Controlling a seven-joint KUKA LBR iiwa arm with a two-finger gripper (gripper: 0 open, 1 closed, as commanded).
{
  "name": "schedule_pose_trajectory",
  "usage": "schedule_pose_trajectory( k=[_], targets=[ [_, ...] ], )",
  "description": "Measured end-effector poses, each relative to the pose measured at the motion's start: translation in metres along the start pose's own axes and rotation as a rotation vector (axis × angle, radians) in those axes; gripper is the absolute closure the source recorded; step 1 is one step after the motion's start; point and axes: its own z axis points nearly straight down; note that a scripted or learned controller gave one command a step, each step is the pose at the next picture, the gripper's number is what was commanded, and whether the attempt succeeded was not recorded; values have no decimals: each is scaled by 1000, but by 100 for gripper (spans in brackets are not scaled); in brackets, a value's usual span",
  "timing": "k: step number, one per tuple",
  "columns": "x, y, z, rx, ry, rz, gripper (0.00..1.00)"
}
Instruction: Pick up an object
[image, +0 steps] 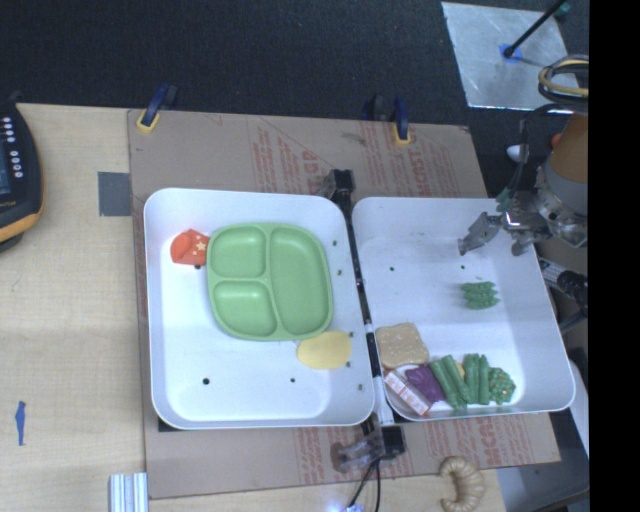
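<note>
Nearest to me, off the bins on the cardboard, a small curled tan thing (462, 482) is lying by itself. Just beyond it, the near end of the right bin (420, 225) is holding a crowded heap: a toast-like slice (401, 345) is leaning against the bin's left wall, a purple piece (424, 381) and a red-and-white packet (407, 391) are sitting just beside it, and a bundle of green beans (470, 378) is touching a knobbly green floret (499, 383) at the right. All of these look like toy food, so I am guessing they are light, fairly stiff plastic with slick faces, likely to skate away from a poor pinch.

Farther in, a small green cluster (480, 294) is lying alone on the bin floor, well apart from the heap. To my eye that is the easiest candidate: free space on every side, and fingers could close across its narrow width.

In the left bin (160, 330), a yellow lemon-like piece (324, 350) is resting at the near edge of a green divided plate (270, 280), and a red piece with a yellow star (189, 247) is touching the plate's far left corner. The plate looks broad and flat, awkward to grasp except by its rim.

Farthest off, the gripper (492, 229) is hanging over the far right part of the right bin, its two fingers spread apart with nothing between them, somewhat beyond the lone green cluster.
</note>
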Motion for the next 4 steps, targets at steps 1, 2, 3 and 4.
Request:
schedule_pose_trajectory(
  k=[1,2,3,4],
  targets=[
    [-10,-22,18,11,2,0,0],
    [-8,-42,77,14,4,-2,0],
    [-10,-40,63,8,1,-2,100],
    [30,42,63,0,3,-7,100]
  ],
)
